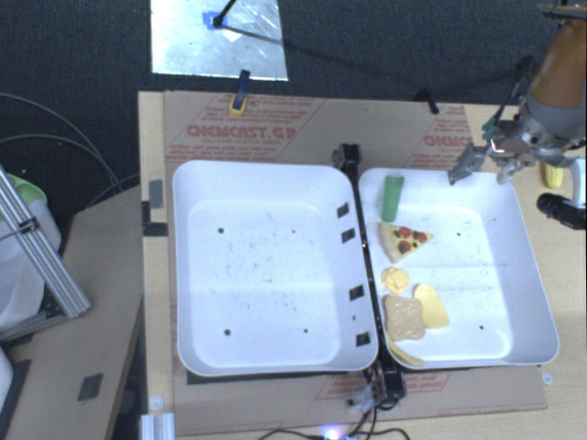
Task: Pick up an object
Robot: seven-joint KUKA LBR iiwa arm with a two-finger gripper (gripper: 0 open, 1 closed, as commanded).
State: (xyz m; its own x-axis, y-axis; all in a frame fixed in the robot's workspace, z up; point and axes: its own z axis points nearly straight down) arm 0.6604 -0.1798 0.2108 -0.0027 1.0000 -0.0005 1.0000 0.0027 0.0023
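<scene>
two shallow white bins sat side by side. the right white bin [514,273] held a green block [393,197], a toy pizza slice [404,240], a tan bread slice [404,317] and pale yellow pieces [431,305]. the two-finger gripper [486,163] hung over its far rim, fingers spread apart, gripping nothing.

A shiny silver sheet [218,24] lies on the dark floor [73,35] past the desk [275,122]. A brown cardboard sheet [303,126] with red letters covers the desk top. Metal bars [41,246] lean at the left edge.
</scene>
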